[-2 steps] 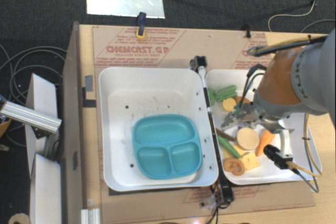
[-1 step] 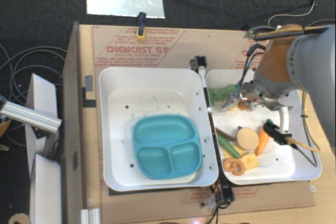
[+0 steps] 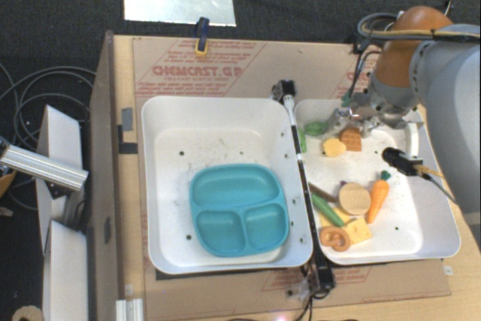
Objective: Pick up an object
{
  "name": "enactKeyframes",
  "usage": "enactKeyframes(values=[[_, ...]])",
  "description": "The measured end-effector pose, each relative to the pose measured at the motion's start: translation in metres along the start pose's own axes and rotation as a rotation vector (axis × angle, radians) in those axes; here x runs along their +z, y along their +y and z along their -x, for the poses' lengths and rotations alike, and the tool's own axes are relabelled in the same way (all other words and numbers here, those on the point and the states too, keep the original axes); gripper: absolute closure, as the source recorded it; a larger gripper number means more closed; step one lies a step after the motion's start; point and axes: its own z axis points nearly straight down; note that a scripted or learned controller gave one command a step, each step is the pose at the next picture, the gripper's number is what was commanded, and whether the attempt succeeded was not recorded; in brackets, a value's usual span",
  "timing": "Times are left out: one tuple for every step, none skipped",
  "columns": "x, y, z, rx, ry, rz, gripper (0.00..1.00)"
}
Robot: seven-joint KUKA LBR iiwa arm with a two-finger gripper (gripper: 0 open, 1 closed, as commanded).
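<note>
Camera view: on the tabletop (image 3: 225,60), covered with printed brown cardboard, the left bin (image 3: 161,162) is smooth white plastic with rounded corners and holds a glossy teal tray (image 3: 239,208) with three compartments. The right bin (image 3: 436,233) holds small toy foods: a green piece (image 3: 314,128) near the top, a pale yellow lump (image 3: 334,148) touching an orange-brown block (image 3: 351,140), a flat round tan disc (image 3: 355,198), a tapered carrot (image 3: 377,197) just beside it, a green stick (image 3: 325,194), a yellow wedge (image 3: 359,231) and a knotted pretzel (image 3: 334,238). The gripper (image 3: 353,119) hangs low over the bin's top, just above the block; whether it is spread or pressed together cannot be told.
</note>
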Motion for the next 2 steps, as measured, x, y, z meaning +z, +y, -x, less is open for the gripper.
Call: enactKeyframes(values=[[-0.010,-0.001,-0.001,0.001,-0.001,0.005,1.00],[-0.098,-0.052,-0.013,0.009,-0.003,0.021,1.00]])
